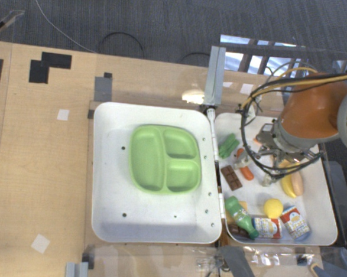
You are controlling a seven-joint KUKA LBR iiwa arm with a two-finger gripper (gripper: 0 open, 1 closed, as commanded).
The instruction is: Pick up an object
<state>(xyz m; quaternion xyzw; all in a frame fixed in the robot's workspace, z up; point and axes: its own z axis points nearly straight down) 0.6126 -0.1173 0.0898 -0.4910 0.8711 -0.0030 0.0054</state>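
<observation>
The pick looked not yet made; the pincer (276,166) hung low over the middle of the right bin (327,225), but cables and the orange wrist hid its tips, so whether it stood apart, together or clamped on anything could not be told. Candidate objects all lay in that bin: a yellow ball (273,207), a banana (293,185), a brown chocolate bar (232,177), a green bottle (240,215), a small carton (295,224); the lift appeared still to do. Room was tight; things crowded the near wall, while the left bin (105,219) held a green divided plate (164,158) with bare floor around it.
</observation>
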